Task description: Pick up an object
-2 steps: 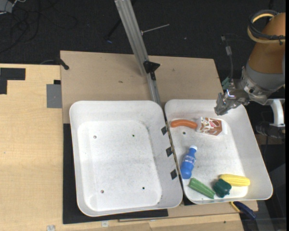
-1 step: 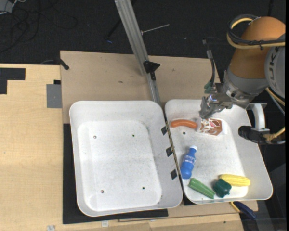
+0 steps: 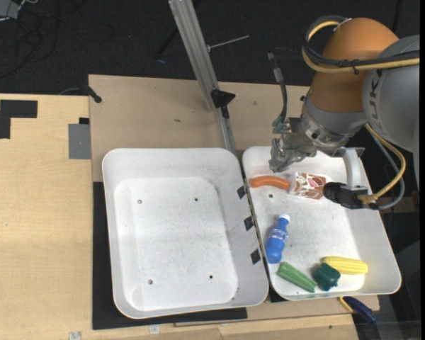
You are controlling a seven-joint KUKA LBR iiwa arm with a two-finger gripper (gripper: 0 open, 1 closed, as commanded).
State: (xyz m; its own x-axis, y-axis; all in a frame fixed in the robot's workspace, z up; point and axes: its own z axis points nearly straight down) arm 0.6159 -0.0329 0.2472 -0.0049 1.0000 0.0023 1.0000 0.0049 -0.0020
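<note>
The gripper (image 3: 282,160) is hanging low over the far end of the right bin (image 3: 382,261), just above and a touch to the right of the orange carrot-like piece (image 3: 268,182), which is lying flat on the bin floor close to the wall shared with the left bin (image 3: 127,163). That piece is running its long axis roughly left to right across the view, so it is sitting just below the fingertips and reaching off to their left — a short drop and a small shift leftward would, by my reading, be putting the fingers astride it. The fingers are reading as a dark, narrow cluster with nothing visible between them; how wide they are standing I cannot tell from this angle. Just right of the orange piece, nearly end to end with it, a red-and-white packet (image 3: 311,185) is lying, close enough that a closing grasp could be catching it instead. Counting what the right bin is holding: one orange piece, one packet, one blue bottle (image 3: 277,239) lying near the middle with its white cap pointing away from the camera, one green pod-shaped piece (image 3: 297,276), one small dark green block (image 3: 326,277), and one yellow corn cob (image 3: 346,265) — six things, the last three crowding together at the near corner, well apart from the gripper.
</note>
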